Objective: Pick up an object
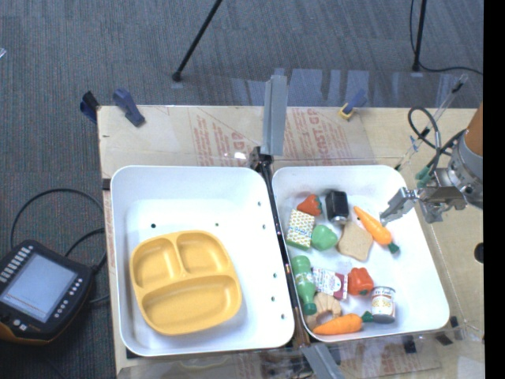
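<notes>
In the right-hand bin (410, 287), the gripper (398, 206) hangs over the upper right part, reaching in from the right side past the rim. One finger shows as a pale grey blade slanting down and to the left; whether the fingers stand apart or together cannot be told from this angle, and nothing is seen between them.

Nearest thing: a carrot (372, 225), just below and left of the fingers, its upper stretch close beside the tip. Long axis runs from upper left to lower right, green top at the lower right end, so it lies roughly crosswise to the slant of the visible finger.

Further left of the fingers: a slice of bread (356, 242) touching the carrot, a black block (337, 204), a green piece (323, 237). Well below the fingers: a small can (383, 303), a second carrot (341, 324) along the lower wall, a red pepper (360, 280).

Far left of the fingers, in the other bin (142, 192), a yellow divided plate (186, 282). Both bins sit on the desk (323, 136).

Judgement: the upper carrot is the likely target. The move turns on a short shift down and left, with the fingers closing across the carrot's narrow width, not along its length. Risk: the bread crowds one side.
</notes>
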You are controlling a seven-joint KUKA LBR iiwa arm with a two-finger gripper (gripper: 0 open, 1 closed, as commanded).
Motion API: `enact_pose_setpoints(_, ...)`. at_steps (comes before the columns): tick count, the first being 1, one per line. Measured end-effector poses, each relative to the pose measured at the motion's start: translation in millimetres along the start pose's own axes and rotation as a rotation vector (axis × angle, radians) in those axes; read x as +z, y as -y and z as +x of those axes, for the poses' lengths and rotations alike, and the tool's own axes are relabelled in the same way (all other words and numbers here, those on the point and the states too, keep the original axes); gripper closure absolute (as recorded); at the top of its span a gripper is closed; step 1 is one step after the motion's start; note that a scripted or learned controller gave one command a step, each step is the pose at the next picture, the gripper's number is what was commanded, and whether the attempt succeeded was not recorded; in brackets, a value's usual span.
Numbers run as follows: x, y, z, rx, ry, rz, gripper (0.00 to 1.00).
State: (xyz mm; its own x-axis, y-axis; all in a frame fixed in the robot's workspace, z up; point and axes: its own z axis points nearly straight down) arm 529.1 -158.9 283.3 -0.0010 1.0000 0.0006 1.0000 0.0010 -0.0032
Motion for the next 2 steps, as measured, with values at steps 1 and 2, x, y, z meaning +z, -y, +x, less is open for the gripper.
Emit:
enact_pose_setpoints(1,100.3,-62.6,-37.4,0.155,-0.003,0.01,0.0)
enact_pose_setpoints(2,193.0,-68.9,-36.1,0.128,0.0,-0.006,0.0)
